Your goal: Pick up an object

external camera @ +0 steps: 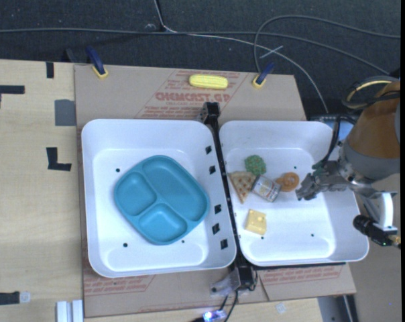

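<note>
The right bin (290,247) holds several small food items: a green broccoli piece (255,164), a tan cracker wedge (242,184), a silvery wrapped piece (266,189), an orange round piece (288,180) and a yellow cheese block (256,221). My gripper (308,188) hangs low over the right side of this bin, just right of the orange piece. Nothing shows between its dark fingers. The grey arm with its orange band (377,129) reaches in from the right.
The left bin (98,153) holds a blue divided plate (161,198). A yellow corn-like object (208,82) lies on the cardboard behind the bins. Cables run across the dark surface at the back. Clamps hold the cardboard's far edge.
</note>
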Action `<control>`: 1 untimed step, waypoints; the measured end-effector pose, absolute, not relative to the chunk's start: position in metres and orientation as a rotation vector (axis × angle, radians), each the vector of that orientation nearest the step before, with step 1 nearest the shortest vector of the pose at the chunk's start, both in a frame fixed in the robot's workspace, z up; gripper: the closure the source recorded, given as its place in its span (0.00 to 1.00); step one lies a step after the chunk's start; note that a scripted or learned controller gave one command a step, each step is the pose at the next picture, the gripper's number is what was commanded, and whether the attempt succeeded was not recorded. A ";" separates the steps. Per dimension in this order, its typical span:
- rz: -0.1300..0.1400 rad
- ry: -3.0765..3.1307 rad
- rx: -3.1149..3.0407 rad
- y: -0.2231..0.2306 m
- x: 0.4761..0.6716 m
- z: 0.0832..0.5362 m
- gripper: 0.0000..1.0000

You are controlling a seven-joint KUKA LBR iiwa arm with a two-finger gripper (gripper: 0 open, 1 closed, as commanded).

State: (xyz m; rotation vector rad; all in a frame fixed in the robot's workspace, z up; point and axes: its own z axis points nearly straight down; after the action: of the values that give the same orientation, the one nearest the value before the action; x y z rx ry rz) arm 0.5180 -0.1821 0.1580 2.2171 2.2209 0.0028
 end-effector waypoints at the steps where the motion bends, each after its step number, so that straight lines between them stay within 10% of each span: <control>1: 0.002 2.221 2.218 -0.182 0.519 0.203 1.00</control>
State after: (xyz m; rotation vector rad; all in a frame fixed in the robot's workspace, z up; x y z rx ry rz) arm 0.5189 -0.1820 0.2034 2.2177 2.2211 0.0019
